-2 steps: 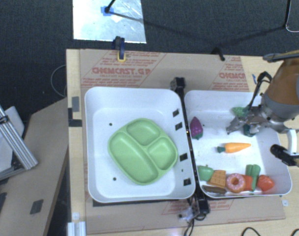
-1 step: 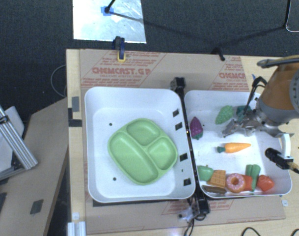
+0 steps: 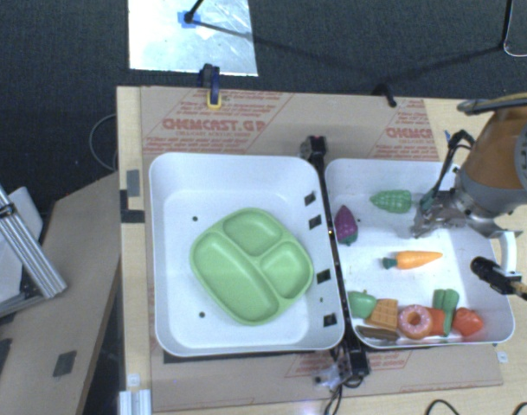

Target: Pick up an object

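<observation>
In the right bin (image 3: 471,334) lie several toy foods: a green corn-like piece (image 3: 392,201) at the back, a purple eggplant (image 3: 345,225) by the left wall, an orange carrot (image 3: 414,259) in the middle. Along the front wall sit a green piece (image 3: 362,303), a waffle-like piece (image 3: 384,315), a pink donut (image 3: 414,321), a green pepper (image 3: 446,301) and a red tomato (image 3: 467,322). My gripper (image 3: 424,226) hangs low just behind the carrot and right of the corn, with nothing visibly between its fingers.
The left bin (image 3: 172,188) holds a green divided plate (image 3: 251,264). A black divider with clips (image 3: 319,199) runs between the bins. The arm (image 3: 505,167) comes in over the right bin's far right side.
</observation>
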Robot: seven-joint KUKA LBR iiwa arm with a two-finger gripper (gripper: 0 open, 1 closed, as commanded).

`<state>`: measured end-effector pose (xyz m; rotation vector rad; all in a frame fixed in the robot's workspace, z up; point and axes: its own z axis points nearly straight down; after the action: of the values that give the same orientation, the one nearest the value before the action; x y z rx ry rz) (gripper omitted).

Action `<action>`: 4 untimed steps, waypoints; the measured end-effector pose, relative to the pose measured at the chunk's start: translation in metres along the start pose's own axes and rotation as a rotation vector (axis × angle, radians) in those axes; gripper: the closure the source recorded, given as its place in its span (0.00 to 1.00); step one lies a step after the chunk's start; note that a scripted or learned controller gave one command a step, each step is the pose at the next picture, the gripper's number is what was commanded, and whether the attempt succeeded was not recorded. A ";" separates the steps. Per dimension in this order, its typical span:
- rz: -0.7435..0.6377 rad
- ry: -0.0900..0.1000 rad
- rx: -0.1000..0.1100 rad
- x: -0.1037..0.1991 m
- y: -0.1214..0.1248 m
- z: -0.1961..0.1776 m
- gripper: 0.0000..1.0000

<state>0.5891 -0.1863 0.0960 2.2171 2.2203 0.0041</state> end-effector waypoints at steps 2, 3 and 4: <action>-0.002 0.000 0.001 0.010 -0.003 -0.102 1.00; -0.003 0.000 0.002 0.009 -0.002 -0.129 1.00; -0.008 0.001 0.001 0.055 0.009 -0.137 1.00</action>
<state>0.5969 -0.1315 0.2327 2.2096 2.2303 0.0041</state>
